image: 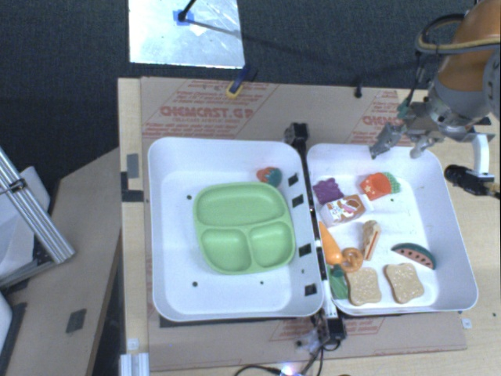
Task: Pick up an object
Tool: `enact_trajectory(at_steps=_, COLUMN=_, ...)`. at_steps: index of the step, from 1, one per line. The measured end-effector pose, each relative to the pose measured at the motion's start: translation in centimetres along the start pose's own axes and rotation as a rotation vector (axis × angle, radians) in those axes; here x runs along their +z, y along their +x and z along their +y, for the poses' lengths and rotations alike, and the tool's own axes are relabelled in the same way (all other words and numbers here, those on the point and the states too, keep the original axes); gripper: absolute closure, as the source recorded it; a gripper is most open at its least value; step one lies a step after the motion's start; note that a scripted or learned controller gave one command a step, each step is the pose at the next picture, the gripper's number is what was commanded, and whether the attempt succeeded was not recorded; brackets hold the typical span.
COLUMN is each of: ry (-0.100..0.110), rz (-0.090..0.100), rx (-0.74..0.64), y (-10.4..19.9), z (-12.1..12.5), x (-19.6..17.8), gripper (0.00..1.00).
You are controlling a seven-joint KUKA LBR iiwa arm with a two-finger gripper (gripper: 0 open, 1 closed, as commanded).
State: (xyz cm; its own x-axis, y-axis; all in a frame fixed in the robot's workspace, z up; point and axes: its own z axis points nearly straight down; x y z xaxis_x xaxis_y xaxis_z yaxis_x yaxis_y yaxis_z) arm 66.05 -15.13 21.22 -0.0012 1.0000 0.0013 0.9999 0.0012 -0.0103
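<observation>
My gripper (399, 146) hangs over the far edge of the right bin (446, 210), its two fingers spread apart with nothing between them. Just below it in the bin lie a red-orange toy with a green tip (378, 184), purple grapes (328, 189) and a small printed packet (345, 207). Farther toward the front are a hot dog (369, 239), a pretzel (351, 258), a carrot (329, 245), a watermelon slice (412, 254) and two bread slices (364, 286) (404, 282).
The left bin (168, 210) holds a green divided plate (241, 227) and a small orange and teal toy (268, 175) near its far right corner. A black clipped divider (305, 210) separates the bins. A silver sheet (186, 22) lies beyond the bench.
</observation>
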Motion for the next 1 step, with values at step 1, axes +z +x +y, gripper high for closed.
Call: enact_trajectory(at_steps=1, ry=-0.012, rz=-0.002, rx=-0.002, y=0.01, z=0.26, x=-0.80, gripper=0.00)
